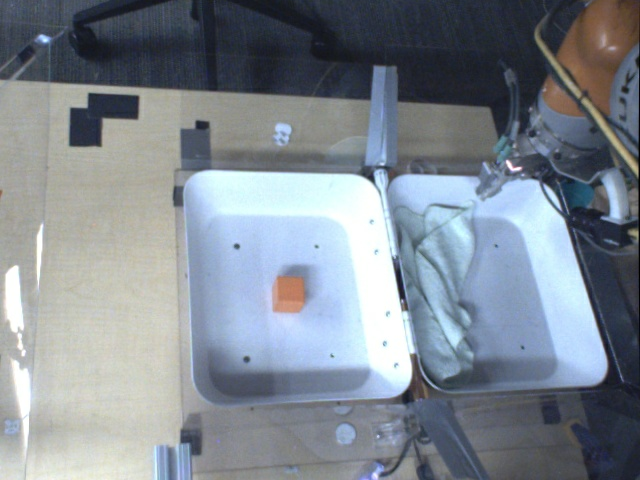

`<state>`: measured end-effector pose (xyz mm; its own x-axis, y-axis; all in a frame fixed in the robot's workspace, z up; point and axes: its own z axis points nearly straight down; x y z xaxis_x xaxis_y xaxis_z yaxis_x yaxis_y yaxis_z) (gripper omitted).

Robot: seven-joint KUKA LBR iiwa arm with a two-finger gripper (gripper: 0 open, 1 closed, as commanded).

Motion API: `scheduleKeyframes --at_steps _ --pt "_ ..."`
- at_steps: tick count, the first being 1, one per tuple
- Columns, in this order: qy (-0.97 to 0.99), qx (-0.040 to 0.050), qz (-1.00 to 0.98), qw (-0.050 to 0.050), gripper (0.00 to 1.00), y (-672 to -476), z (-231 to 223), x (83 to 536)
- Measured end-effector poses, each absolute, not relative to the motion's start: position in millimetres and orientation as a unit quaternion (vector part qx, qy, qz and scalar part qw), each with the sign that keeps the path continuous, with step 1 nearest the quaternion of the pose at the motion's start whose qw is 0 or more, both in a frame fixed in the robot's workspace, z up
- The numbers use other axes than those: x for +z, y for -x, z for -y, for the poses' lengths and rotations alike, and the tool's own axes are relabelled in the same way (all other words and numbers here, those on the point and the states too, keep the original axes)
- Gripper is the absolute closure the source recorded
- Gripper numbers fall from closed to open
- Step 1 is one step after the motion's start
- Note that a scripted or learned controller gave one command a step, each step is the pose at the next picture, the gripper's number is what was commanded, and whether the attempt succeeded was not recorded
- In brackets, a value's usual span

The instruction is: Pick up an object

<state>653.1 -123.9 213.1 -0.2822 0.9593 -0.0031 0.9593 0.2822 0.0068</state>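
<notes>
Gripper [493,173] hangs over the right bin's [580,288] far rim, jaw state impossible to tell, while the pale cloth [445,288] lies crumpled along that bin's left wall, likely light and limp, best pinched at a raised fold.

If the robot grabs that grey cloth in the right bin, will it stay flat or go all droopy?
Probably droopy: the cloth lies crumpled in soft folds. It would likely hang and stretch out when lifted. It looks light, so pushing may just bunch it against the bin wall.
</notes>
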Motion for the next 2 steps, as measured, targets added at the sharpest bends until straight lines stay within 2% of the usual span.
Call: scheduleKeyframes --at_steps 1,2 --pt "-0.594 0.0011 -0.805 0.002 1.0 -639.7 130.3 172.0" --pt "-0.726 0.0012 -0.688 0.002 1.0 -633.6 126.7 181.1"
